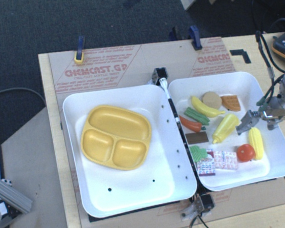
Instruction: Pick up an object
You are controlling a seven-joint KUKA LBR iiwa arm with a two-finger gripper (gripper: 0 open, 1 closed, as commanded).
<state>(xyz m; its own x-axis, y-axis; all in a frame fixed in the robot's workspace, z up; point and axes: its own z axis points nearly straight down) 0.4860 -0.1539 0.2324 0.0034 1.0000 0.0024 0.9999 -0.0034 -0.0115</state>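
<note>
Two shallow white bins sit side by side on the desk (126, 61), which is covered with printed cardboard and clamped at the back by a yellow clip (79, 55) and a blue clip (194, 37). The left bin (90, 194) carries a yellow divided tray (115, 137) with three compartments, lying tilted toward the bin's upper left. The right bin (273, 167) holds all the small things: a banana (205, 106) beside a round tan piece (212, 98) and an orange cracker-like square (230, 103) at the back, a green bean pod (196, 116) lying over a red pepper-like piece (190, 124), a brown block (196, 138), a yellow squeeze bottle (224, 127) lying slantwise in the middle, a corn cob (256, 142) touching a red tomato (245, 152), a green leafy piece (198, 154) and a pink patterned packet (218, 161) near the front. The arm reaches in from the right edge, and the jaws (247, 122) hover over the right bin between the squeeze bottle and the corn cob, just above the cob's upper end. The grey fingers look spread apart, with nothing between them. The bottle and the cob crowd the space to either side, and the tomato lies just in front.
</note>
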